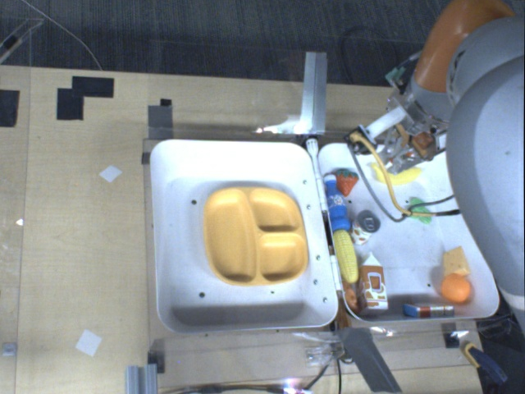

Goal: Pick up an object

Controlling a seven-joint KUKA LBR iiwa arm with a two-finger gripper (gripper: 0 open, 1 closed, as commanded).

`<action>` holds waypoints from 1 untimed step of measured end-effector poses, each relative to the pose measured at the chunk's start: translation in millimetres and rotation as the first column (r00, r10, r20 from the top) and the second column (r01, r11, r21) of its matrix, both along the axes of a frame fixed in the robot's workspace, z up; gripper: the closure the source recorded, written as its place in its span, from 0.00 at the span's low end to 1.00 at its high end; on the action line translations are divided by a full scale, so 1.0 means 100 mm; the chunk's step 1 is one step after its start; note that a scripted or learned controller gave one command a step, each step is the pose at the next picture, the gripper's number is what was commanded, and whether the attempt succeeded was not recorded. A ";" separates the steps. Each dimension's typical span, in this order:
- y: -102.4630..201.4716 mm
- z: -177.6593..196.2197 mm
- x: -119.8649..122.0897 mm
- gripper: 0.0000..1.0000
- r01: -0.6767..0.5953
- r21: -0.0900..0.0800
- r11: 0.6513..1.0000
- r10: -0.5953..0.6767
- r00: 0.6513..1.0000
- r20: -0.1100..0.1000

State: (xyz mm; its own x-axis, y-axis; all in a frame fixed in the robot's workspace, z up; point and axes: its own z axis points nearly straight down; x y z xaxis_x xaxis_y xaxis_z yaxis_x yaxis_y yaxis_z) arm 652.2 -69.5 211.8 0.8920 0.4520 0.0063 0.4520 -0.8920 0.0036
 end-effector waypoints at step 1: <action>-0.57 -1.04 -0.53 1.00 0.115 0.000 0.993 -0.115 0.993 -0.014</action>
